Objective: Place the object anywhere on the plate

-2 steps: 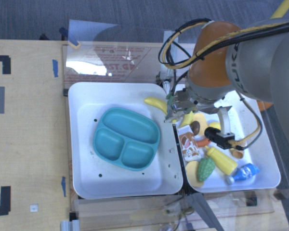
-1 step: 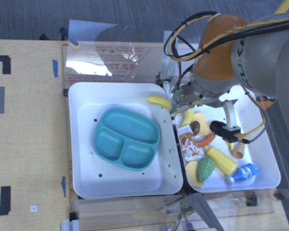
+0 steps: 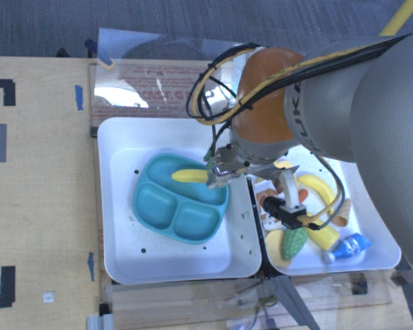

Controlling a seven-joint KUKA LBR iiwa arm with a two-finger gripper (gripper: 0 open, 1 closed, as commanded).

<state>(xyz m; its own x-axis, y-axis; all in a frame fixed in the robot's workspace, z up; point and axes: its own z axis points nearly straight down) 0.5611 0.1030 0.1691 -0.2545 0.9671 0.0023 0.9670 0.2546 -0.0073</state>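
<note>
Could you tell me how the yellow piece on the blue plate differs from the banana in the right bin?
The yellow piece lies on the blue plate in the left bin; the banana lies loose in the right bin among other toy food. The piece looks small, slim and nearly straight; the banana is larger and clearly curved. The gripper sits at the piece's end, while the banana lies apart from it. Both are yellow.

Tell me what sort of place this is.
Most likely a robotics lab test bench, not a kitchen. A grey arm reaches over two white bins; one bears a blue divided plate, the other toy food such as a banana. Blue tape marks dot the wooden bench.
</note>
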